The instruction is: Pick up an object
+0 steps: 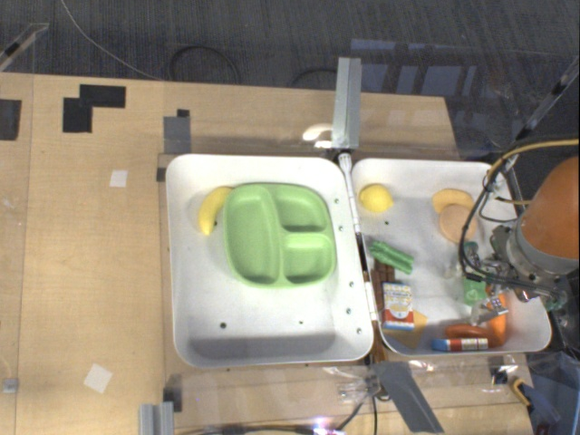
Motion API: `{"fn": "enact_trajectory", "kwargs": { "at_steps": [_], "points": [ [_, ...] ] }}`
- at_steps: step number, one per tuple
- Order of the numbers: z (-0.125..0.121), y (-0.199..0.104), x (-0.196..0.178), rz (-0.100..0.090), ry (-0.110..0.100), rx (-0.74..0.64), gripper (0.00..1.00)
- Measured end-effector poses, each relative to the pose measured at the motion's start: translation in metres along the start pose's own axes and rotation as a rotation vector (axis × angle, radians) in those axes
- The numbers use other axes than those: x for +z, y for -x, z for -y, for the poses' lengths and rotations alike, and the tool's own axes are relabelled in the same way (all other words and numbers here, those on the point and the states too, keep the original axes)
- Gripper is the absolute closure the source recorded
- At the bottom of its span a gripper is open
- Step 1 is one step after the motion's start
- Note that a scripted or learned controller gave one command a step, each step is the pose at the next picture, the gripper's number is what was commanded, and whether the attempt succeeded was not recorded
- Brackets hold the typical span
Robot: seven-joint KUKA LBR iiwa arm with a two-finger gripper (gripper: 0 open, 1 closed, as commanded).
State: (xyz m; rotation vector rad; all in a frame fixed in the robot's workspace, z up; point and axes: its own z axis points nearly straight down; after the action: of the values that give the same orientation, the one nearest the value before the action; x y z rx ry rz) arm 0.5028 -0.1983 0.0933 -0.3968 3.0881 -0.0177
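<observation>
Left bin [195,324] has one green divided tray [276,234] half covering one banana [211,210]. Right bin [412,178]: one lemon [375,198], maybe a marker [460,343], one small carton [397,304]. The arm [551,225] blocks the tool [485,290], so can't tell its grip.

Green tray [276,234] and yellow banana [211,210] lie well left of the claw [485,299]; nearer it, a yellow lemon [375,198] (bins [263,338] white).

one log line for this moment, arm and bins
arm: over right white bin near edge | gripper: low among small items | left white bin: green divided tray, yellow banana | grasp: unconfirmed
</observation>
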Motion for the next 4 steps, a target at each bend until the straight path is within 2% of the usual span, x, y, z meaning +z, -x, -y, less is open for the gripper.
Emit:
{"fn": "enact_trajectory", "kwargs": {
  "at_steps": [1, 2, 3, 4],
  "points": [
    [-0.020, 0.006, 0.000, 0.004, -0.003, -0.133, 0.00],
    [-0.021, 0.009, -0.012, 0.009, -0.005, -0.140, 1.00],
    [0.006, 0.007, -0.045, -0.013, 0.017, -0.644, 1.00],
    [0.005, 0.007, -0.045, -0.013, 0.018, -0.645, 0.00]
  ]
}}
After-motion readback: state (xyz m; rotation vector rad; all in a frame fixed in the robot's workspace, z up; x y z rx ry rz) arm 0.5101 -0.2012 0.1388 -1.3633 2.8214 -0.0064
